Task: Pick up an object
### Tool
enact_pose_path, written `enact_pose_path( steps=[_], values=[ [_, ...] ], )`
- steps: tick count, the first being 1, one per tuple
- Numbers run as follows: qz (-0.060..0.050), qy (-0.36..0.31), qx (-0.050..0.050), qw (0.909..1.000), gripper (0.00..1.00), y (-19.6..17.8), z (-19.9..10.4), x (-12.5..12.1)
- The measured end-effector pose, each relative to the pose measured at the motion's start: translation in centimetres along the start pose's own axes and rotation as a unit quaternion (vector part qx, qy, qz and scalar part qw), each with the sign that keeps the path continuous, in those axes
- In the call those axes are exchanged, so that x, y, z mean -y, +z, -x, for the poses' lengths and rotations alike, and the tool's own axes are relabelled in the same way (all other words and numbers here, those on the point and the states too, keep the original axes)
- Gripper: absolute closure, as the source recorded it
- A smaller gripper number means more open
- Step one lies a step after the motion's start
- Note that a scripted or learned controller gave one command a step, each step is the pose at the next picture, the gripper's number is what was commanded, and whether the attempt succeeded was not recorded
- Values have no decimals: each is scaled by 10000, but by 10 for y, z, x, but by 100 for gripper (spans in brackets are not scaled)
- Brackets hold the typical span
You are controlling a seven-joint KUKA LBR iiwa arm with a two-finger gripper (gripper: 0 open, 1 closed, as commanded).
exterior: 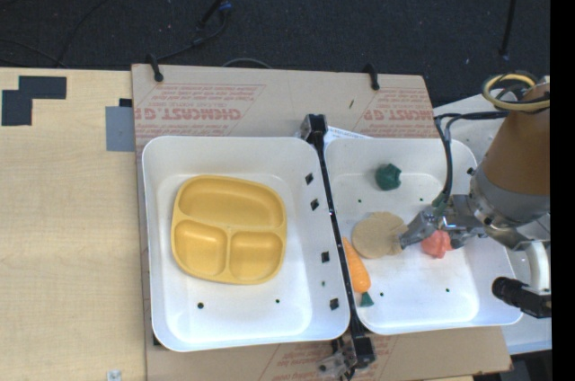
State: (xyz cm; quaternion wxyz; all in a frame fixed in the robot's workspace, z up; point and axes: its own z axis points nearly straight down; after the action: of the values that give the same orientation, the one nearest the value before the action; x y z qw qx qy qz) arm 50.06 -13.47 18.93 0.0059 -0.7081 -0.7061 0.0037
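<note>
Red object (437,244) lies in the right bin (458,303), directly at the tool (429,231), beside the tan disc (377,235).
You cannot tell from this view whether the tool is released or clenched, nor whether the object sits within it. Judged risk: an off-centre closure could nudge the object toward the disc, or the lift comes up with nothing. Carrot (358,270) and green object (388,176) lie apart.

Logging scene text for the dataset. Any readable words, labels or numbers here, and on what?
"CHEMCOZT" (roughly, red print, seen upside down): on the cardboard sheet behind the left bin. A second word beside it is too blurred to read.
Same red print, only partly legible: on the cardboard behind the right bin.
Red print on the cardboard at the near edge: too small to read.
</note>
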Motion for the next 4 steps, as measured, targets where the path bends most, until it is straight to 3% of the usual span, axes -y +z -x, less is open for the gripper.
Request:
enact_pose_path(
  steps=[1, 3, 4],
  values=[
    [47, -14, 8, 10000, 0, -5, 0, -3],
    [49, -10, 9, 10000, 0, 104, 1, -5],
    [54, 1, 5, 10000, 100, 91, 2, -6]
  ],
)
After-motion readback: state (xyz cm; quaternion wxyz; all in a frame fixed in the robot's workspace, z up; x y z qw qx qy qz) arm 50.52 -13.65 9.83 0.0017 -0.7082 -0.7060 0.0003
